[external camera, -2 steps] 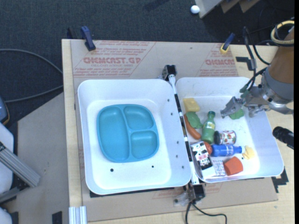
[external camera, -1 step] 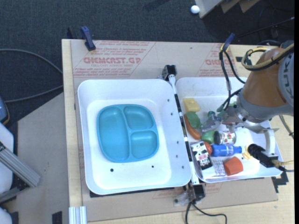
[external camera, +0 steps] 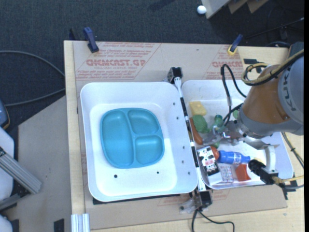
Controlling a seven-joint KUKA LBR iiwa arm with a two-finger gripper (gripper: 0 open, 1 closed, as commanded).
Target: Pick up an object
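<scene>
White plastic forms two shallow bins set side by side on a cardboard-covered bench (external camera: 140, 57). The left bin (external camera: 91, 100) carries a light-blue divided plate (external camera: 131, 137) with three compartments, lying flat near the middle of the bin. The right bin (external camera: 207, 88) contains a loose cluster of objects: a yellow block (external camera: 197, 108) toward the far side, a green-and-orange toy (external camera: 198, 126) just nearer than it, a small black-and-white patterned item (external camera: 208, 157) against the divider, a red-and-white flat packet (external camera: 234, 174) at the near edge, and a blue bottle with a white end (external camera: 234, 157). The bottle lies on its side, long axis running roughly left to right across the bin, white end toward the right. The arm (external camera: 270, 105) reaches in from the right, its orange band above the bin's right half, wrist angled down and leftward. The gripper (external camera: 223, 132) sits low over the cluster, just above the bottle and beside the green toy; whether its jaws are open or closed cannot be told, and nothing is visibly held.
</scene>
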